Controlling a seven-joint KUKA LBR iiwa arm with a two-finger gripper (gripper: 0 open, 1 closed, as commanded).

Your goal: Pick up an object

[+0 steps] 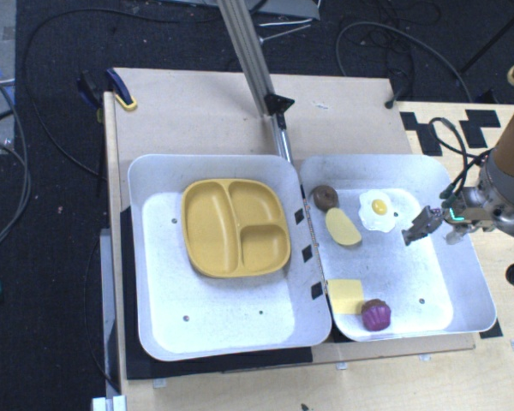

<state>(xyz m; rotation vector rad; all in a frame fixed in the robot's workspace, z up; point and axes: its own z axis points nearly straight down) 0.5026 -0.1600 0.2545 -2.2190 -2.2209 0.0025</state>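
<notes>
Fried egg toy [379, 210] sits flat near the right bin's [463, 272] far side, nearest pick for the end effector [421, 227] hovering just beside it, empty; can't tell its opening; other toys spread apart, so approach looks clear.

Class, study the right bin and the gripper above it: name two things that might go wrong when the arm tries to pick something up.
1. The fried egg, nearest the gripper, lies flat, so fingers may slide over it.
2. The brown ball touches the yellow wedge; grabbing one may knock the other aside.
</notes>
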